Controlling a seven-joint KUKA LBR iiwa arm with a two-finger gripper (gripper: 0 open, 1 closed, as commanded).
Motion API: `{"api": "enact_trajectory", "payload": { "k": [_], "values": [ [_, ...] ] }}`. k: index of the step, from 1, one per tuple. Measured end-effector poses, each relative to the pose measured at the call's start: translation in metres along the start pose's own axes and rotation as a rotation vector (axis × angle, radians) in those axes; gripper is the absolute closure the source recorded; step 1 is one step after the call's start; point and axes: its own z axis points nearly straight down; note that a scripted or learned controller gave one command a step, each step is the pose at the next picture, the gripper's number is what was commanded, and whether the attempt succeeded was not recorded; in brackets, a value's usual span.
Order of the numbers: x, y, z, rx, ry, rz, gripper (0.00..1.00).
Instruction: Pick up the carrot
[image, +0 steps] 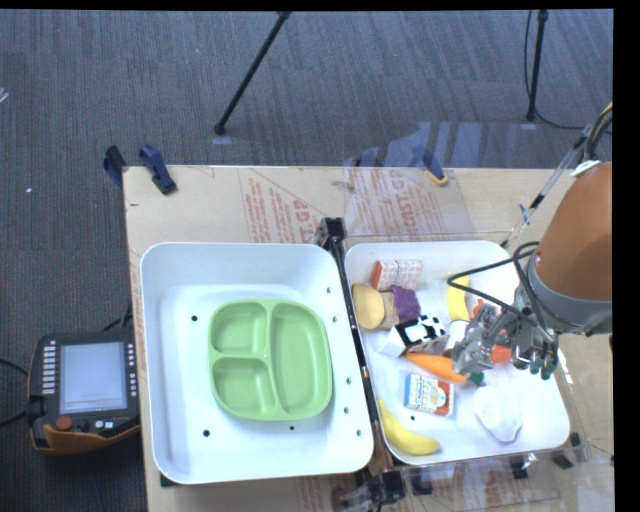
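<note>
Cardboard covers the surface under two white bins. The carrot (437, 366) lies in the right bin (545, 425) among other food, not yet lifted. My jaws (478, 350) sit at its right end; whether they are spread or pinching, I cannot tell.

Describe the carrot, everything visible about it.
The carrot is orange, smooth and tapered, likely a plastic toy. It lies flat on the floor of the right bin, its pointed end toward the bin divider, its thick end under the gripper, where a bit of green shows. A black-and-white item sits just behind it, a small carton just in front. Whether the gripper grips it is unclear.
</note>
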Motion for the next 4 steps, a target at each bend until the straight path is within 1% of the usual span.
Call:
{"api": "enact_trajectory", "payload": {
  "k": [1,2,3,4],
  "values": [
    [0.001,0.001,0.001,-0.001,0.002,-0.003,0.00],
    [-0.027,0.010,0.107,0.002,0.011,0.205,0.00],
    [-0.008,0.014,0.165,0.000,-0.004,0.200,0.00],
    [-0.007,0.016,0.156,-0.001,0.001,0.196,1.00]
  ]
}}
